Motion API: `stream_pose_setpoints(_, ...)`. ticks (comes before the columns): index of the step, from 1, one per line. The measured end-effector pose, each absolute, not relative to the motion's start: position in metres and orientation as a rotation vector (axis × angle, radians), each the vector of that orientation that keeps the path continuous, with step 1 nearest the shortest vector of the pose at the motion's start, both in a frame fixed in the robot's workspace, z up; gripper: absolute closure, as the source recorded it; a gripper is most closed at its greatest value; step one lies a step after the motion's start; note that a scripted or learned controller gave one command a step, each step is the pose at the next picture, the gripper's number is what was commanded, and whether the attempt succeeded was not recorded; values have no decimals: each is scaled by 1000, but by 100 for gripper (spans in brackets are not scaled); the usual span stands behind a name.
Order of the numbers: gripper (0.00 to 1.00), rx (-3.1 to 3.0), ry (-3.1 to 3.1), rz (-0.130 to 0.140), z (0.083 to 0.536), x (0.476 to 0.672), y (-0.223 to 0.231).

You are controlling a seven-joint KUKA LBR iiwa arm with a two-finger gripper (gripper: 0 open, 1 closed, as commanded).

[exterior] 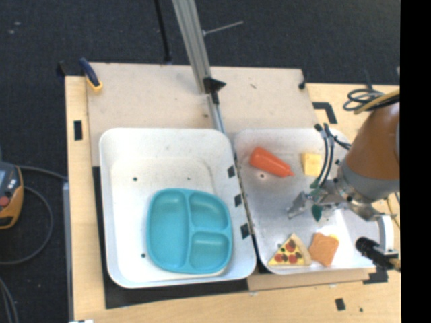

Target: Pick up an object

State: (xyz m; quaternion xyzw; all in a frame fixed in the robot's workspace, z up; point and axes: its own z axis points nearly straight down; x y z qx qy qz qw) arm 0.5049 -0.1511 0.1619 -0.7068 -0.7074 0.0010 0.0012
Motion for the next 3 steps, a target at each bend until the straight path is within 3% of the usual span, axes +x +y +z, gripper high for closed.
stream_pose_setpoints(1, 0, -2221, -2221, 3, 113, 512, -158)
stream_pose_setpoints(2, 0, -2224, -2220, 0, 101, 513, -159)
stream_pose_setpoints(3, 100, -2228, -2219, -8, 114, 515, -159)
